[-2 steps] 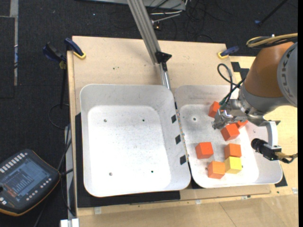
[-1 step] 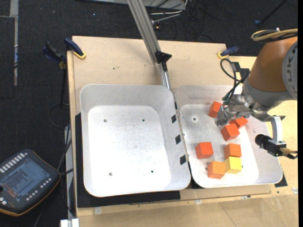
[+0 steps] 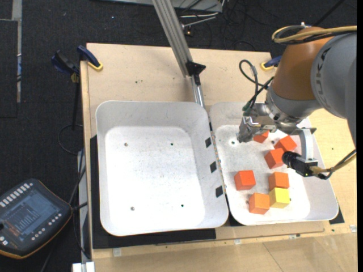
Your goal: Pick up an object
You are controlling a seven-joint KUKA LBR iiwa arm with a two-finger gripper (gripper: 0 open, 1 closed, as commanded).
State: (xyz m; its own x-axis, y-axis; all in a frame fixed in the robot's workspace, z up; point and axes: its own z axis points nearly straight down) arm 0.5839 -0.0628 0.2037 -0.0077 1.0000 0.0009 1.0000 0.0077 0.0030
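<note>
Gripper [image 3: 248, 130] low over the right bin's [image 3: 227, 211] upper end; cannot tell its state. Nothing seen in its grasp, so pick judged not yet done. Small red block [image 3: 260, 136] just beside it, partly hidden. Further out: 5 more blocks clustered lower right, including a lone orange block [image 3: 245, 179] with open floor leftward. Left bin [image 3: 102, 152] beyond the shared rim.

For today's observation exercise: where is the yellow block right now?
The yellow block sits in the right bin, near its front edge, touching an orange block on its left and another just behind it.
</note>
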